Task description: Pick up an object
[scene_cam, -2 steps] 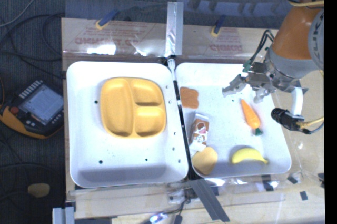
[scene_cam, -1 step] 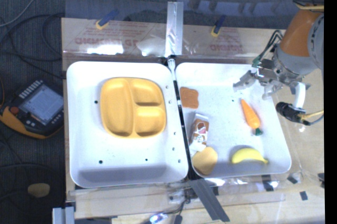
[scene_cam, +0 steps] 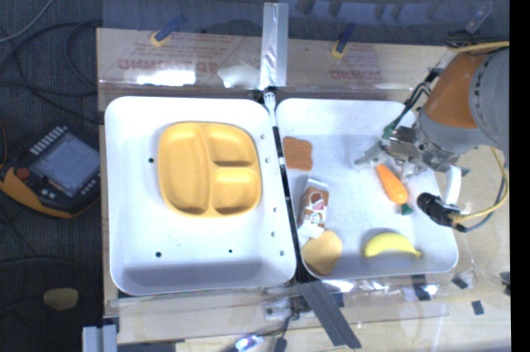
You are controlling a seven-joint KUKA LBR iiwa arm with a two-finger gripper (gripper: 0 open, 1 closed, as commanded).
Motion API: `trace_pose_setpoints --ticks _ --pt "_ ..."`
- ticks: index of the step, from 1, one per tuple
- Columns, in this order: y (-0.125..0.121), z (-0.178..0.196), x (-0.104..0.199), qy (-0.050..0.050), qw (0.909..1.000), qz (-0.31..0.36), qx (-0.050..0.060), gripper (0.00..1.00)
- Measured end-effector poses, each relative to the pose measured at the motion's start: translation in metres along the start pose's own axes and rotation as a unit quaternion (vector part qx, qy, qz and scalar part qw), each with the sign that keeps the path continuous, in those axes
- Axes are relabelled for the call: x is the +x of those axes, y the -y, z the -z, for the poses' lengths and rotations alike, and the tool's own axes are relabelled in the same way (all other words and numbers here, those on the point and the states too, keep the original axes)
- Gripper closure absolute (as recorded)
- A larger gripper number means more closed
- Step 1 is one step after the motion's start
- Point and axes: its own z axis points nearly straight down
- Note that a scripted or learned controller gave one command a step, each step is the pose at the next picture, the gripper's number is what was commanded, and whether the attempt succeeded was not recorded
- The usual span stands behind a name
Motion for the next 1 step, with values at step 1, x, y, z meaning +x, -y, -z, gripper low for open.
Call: trace_pose_setpoints --ticks 1 --pt "0.0011 0.007 -0.0012 0.002 1.0 0.0 0.002 1.0"
